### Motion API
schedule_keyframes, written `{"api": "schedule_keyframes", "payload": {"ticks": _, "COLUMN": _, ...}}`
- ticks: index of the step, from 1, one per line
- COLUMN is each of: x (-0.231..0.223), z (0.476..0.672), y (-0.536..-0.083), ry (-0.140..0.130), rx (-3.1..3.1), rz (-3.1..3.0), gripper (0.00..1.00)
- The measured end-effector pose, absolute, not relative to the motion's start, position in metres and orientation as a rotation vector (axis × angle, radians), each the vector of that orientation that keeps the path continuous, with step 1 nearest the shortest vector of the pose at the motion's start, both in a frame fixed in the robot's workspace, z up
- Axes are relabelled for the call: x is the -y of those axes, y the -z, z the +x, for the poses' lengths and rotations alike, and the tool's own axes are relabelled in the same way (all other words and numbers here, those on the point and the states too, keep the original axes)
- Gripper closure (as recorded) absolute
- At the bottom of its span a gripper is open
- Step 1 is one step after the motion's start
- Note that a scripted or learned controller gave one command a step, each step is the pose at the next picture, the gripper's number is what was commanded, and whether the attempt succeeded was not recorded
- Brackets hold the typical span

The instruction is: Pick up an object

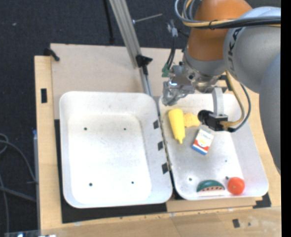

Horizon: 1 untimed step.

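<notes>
My gripper [171, 94] hangs over the far left corner of the right bin [249, 157], just above the top end of a yellow banana-like toy [176, 125]. Nothing shows between its fingers. Beside the yellow toy lies a smaller yellow piece [190, 119]. A small white carton with red and blue print [202, 141] sits in the middle of the bin. At the near edge lie a watermelon slice [210, 186] and an orange-red ball [236, 184].
The left bin [106, 147] stands beside the right one. A slanted aluminium post [128, 31] rises behind the bins, close to the gripper's left. Cables and a black connector [212, 118] hang from the wrist over the right bin.
</notes>
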<state>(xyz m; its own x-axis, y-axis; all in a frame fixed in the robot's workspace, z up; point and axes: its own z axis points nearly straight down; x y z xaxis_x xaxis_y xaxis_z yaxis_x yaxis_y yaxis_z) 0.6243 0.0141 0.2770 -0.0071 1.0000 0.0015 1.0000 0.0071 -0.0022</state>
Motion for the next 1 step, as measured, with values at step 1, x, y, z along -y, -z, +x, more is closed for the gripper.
{"api": "schedule_keyframes", "payload": {"ticks": 1, "x": -0.0629, "z": 0.6133, "y": -0.2567, "ry": -0.003, "rx": 2.227, "rz": -2.213, "gripper": 1.0}}
